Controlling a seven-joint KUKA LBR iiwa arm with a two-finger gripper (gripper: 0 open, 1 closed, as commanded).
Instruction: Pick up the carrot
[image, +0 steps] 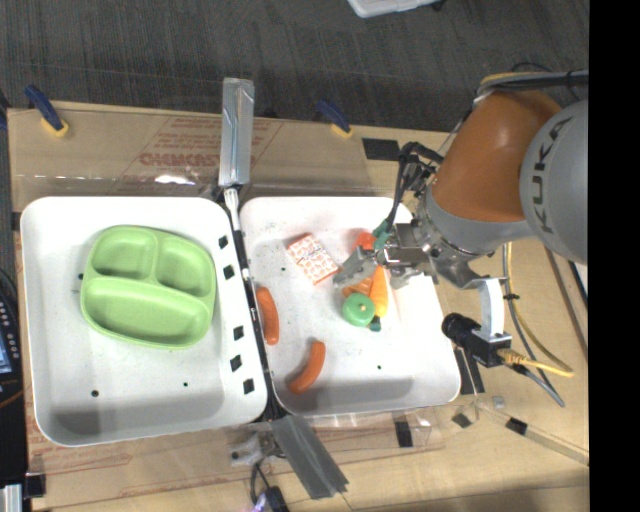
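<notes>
Bench under two white bins, side by side.
Right bin (420, 375): gripper (372, 266) low at centre, finger spread impossible to tell; carrot (379, 287) just at its 5 o'clock, leaning on a green top (357, 309), likely awaiting the grasp.

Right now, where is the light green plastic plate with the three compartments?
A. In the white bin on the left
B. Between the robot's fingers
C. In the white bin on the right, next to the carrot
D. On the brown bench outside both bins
A: the light green divided plate lies flat in the left white bin, while the orange carrot lies in the right white bin near the gripper.
</notes>
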